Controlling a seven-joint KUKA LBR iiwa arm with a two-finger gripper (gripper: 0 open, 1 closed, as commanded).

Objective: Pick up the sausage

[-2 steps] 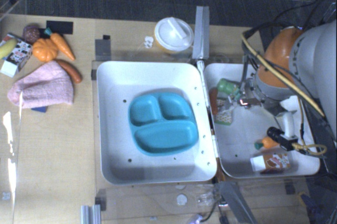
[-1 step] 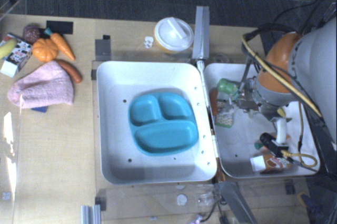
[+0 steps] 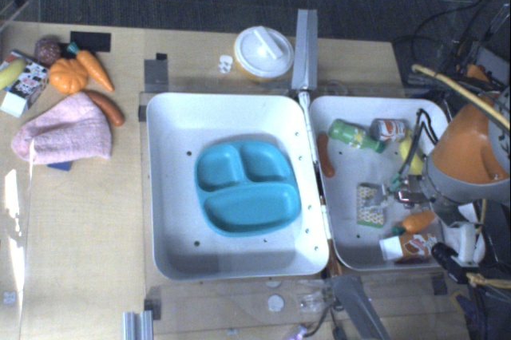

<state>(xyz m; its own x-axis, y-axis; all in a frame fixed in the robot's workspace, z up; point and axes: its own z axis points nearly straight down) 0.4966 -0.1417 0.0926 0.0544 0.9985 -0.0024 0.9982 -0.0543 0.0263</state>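
Where the right bin (image 3: 345,255) meets its left wall, sausage (image 3: 324,155), long axis running near-to-far along that wall, apart from green bottle (image 3: 354,135) and can (image 3: 389,128). Labels too blurred to read. Gripper (image 3: 402,191) low over patterned packet (image 3: 370,205), well right of sausage; finger spread impossible to tell. Blue tray (image 3: 247,187) in left bin (image 3: 172,171).

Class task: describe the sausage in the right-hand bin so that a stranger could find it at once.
Start at the right white bin. Along its left wall, beside the divider between the bins, lies the sausage, running lengthwise down the wall. It is slim, plain and reddish-brown, unlike the green bottle just to its right.
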